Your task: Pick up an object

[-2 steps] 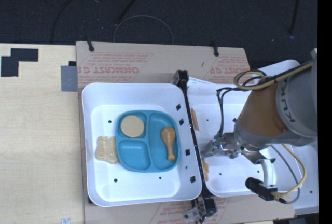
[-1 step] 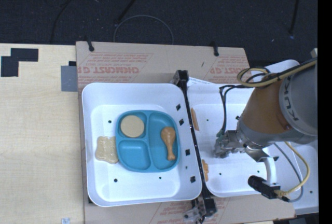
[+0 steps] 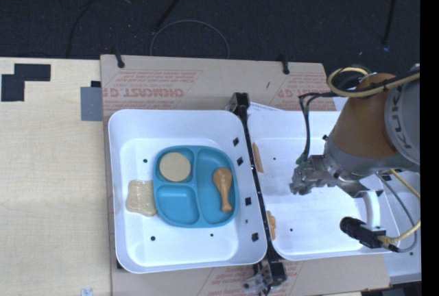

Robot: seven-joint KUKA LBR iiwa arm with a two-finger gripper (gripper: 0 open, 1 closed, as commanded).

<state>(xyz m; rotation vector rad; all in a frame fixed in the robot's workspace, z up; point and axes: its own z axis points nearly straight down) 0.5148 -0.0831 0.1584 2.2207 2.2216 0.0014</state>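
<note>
Gripper (image 3: 300, 181) low over right bin (image 3: 288, 233), can't tell its state; pick targets sit in left bin (image 3: 130, 130): blue tray (image 3: 185, 209) holding round cookie (image 3: 174, 166) and drumstick (image 3: 223, 186), tan piece (image 3: 140, 197) touching tray's left edge; bins on cardboard (image 3: 206, 82), wooden bench (image 3: 48, 185), dark carpet (image 3: 206, 0) behind.

You had a blue divided tray (image 3: 186, 204) in the white left bin (image 3: 130, 247), a tan drumstick (image 3: 223, 187), a beige round patty (image 3: 174, 166), a pale cream toast piece (image 3: 140, 197), and brown cardboard (image 3: 206, 82) with red lettering.
</note>
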